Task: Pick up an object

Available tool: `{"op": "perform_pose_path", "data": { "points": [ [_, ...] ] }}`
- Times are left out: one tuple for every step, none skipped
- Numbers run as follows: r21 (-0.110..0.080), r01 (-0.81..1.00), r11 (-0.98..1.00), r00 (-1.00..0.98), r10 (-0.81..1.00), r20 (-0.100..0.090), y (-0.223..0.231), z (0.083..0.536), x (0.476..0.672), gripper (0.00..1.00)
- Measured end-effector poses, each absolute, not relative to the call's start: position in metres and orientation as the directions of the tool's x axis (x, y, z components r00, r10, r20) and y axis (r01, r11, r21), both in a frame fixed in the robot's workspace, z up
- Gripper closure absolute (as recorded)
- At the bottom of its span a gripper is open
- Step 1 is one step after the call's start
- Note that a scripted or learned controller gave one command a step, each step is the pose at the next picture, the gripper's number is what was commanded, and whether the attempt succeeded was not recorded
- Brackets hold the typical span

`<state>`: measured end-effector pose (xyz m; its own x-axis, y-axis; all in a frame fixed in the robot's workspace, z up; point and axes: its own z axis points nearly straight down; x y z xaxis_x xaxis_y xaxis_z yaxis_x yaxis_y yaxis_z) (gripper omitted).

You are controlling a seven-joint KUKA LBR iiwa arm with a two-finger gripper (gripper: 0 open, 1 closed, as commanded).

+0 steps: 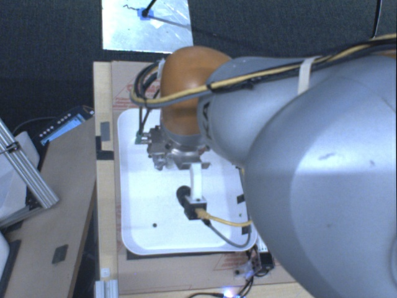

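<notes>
hand: I see the hand [170, 157] low over the white bin [131, 166], in the bin's far half as the view shows it, right under the orange band [186, 85] of the arm [310, 166]
hand state: can't tell if it is apart or together, the wrist body covers it from this angle; I see nothing clamped in it
task thing: my best candidate is a small dark speck [154, 225] on the bin floor, toward the bin's near-left corner in the view
what it is: too small to tell, could be a tiny object or just a mark on the floor
key relation: speck lies toward the view's bottom from the hand and a little to its left, apart from it, bare white floor between the two
long axis: can't read one, it looks like a dot, so I'd judge wrist turn doesn't matter much here
contact: hand and speck not touching
surroundings: speck sits alone, clear of the bin walls, nothing beside it to bump
bin on bench: bin sits flat on the bench [104, 185], its right side covered by the arm
hidden: the arm may be covering other things in the bin, can't say
step, my call: pick not started, approach phase
next, my call: shift toward the near-left corner, then drop straight down
risk: target tiny and flat, the grasp may well come up with nothing
</notes>
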<state>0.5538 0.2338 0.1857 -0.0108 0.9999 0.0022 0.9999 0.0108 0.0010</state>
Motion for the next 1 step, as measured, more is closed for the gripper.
{"op": "perform_pose_path", "data": {
  "points": [
    [-0.005, 1.000, 0.001, -0.001, 1.000, -0.001, 0.2334, 0.1533, 0.5319, 1.00]
  ]
}}
